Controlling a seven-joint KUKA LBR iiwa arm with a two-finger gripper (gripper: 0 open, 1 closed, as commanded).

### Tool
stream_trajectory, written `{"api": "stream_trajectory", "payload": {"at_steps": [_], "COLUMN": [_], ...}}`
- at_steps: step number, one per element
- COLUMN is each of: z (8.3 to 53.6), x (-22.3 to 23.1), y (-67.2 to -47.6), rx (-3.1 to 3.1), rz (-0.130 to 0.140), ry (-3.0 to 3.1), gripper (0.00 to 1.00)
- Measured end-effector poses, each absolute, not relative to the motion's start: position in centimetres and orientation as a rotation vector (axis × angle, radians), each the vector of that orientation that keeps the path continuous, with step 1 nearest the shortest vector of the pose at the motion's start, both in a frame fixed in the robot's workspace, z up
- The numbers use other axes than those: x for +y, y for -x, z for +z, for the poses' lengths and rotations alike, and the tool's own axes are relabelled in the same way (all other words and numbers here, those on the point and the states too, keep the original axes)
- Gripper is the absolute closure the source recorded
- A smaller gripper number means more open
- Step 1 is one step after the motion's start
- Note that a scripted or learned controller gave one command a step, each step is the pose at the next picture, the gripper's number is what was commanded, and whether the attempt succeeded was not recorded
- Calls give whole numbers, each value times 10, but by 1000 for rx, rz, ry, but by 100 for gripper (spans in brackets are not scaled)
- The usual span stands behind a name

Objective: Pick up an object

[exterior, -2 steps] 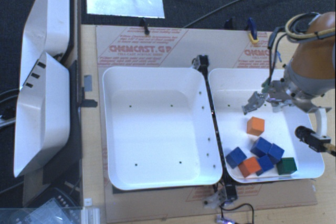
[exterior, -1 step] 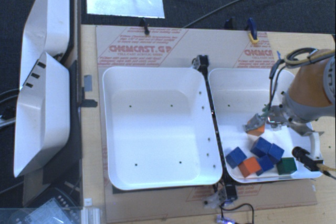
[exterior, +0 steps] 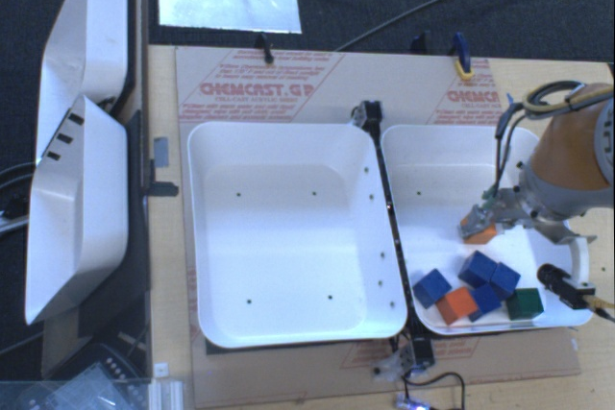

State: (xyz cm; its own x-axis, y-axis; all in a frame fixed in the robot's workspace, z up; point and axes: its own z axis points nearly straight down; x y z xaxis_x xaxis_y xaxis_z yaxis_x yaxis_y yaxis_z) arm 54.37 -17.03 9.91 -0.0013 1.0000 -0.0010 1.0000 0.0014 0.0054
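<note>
1. Near right corner of the right bin: blue blocks, one orange block, one green block, clustered and touching; a lone block is best isolated before closing.
2. Farther in: an orange object is seen at the gripper; whether it is held, or how far the claw is open, cannot be told.
3. Arm: entered from the right, wrist bent down over the bin.
4. Left bin: alongside.

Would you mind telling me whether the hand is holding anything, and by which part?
It cannot be told. The hand sits low in the right bin against something orange, but its grip is not visible.
</note>
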Motion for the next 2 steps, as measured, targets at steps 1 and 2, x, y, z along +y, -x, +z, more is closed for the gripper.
{"api": "stream_trajectory", "payload": {"at_steps": [1, 2], "z": [228, 293], "x": [-107, -133], "y": [-565, -579], "rx": [2223, 2263], "rz": [12, 5], "ry": [-2210, -2172], "gripper": [100, 100]}}
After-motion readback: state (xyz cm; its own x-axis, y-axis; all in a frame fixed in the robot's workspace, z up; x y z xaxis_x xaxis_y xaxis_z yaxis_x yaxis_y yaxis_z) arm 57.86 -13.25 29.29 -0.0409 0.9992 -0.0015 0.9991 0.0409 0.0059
